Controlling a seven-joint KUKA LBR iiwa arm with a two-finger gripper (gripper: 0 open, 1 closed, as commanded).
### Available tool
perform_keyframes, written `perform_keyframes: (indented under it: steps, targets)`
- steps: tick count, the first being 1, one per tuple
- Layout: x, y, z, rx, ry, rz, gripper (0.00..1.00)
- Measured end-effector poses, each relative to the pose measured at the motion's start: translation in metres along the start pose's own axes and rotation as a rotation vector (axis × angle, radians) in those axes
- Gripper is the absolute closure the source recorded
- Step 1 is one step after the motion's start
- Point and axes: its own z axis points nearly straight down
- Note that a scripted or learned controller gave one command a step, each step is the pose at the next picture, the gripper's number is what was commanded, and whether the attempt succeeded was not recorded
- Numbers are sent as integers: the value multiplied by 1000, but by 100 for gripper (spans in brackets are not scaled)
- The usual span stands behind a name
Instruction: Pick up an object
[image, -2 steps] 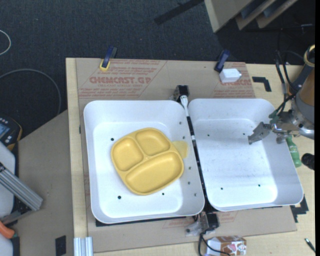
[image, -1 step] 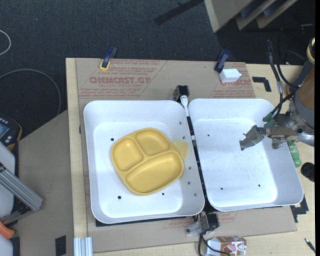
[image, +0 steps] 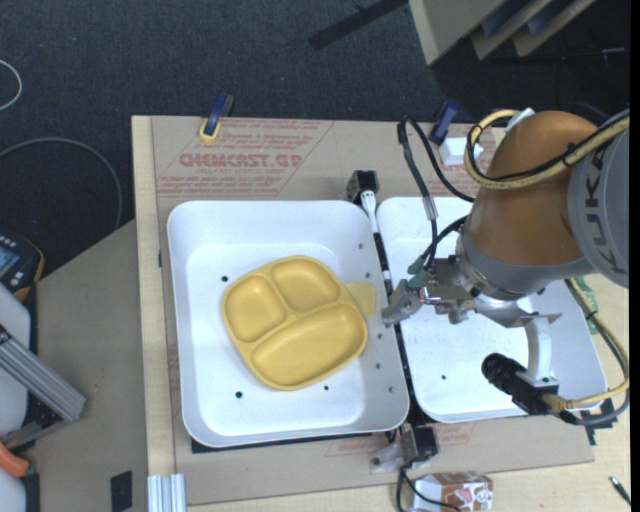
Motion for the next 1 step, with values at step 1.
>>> perform_keyframes:
  steps: [1]
  targets:
    - [64,2,-200,-30,1,3,0]
